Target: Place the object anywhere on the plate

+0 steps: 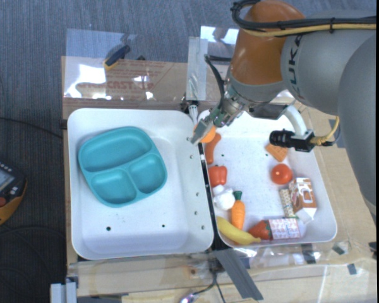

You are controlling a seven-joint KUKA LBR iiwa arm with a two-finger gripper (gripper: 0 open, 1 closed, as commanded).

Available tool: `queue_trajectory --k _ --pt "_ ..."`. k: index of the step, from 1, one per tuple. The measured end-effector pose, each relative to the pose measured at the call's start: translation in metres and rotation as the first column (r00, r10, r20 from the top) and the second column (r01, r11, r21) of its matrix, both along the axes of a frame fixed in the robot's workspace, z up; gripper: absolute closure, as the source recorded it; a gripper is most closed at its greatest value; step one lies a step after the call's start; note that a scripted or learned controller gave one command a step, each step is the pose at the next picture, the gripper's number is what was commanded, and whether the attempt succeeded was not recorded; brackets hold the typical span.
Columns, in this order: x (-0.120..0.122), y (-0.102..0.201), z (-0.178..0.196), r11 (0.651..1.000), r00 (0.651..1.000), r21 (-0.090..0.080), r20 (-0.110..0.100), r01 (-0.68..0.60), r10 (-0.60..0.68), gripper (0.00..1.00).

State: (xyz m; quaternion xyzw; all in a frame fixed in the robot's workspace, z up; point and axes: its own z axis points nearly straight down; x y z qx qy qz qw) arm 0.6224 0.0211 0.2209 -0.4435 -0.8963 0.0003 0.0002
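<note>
Over the divider between bins, your gripper [204,131] is pinching an orange piece [208,136]; keep carrying it level toward the plate [121,165].

So I count two white bins [82,245], one teal plate [121,165], one tomato [281,173], one banana [235,233], one carrot [238,212], and two small snack packs [298,194].

One fixed overhead camera, slanting down on both bins [139,248].
</note>
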Motion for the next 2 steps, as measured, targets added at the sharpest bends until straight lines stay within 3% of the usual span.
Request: queue_trajectory --k 1,2 --pt "-0.0603 0.0702 0.0794 0.950 0.950 0.000 0.002 -0.312 0.312 1.00" --pt "-0.0602 0.0698 0.0793 0.950 0.950 0.001 0.001 -0.312 0.312 0.00"
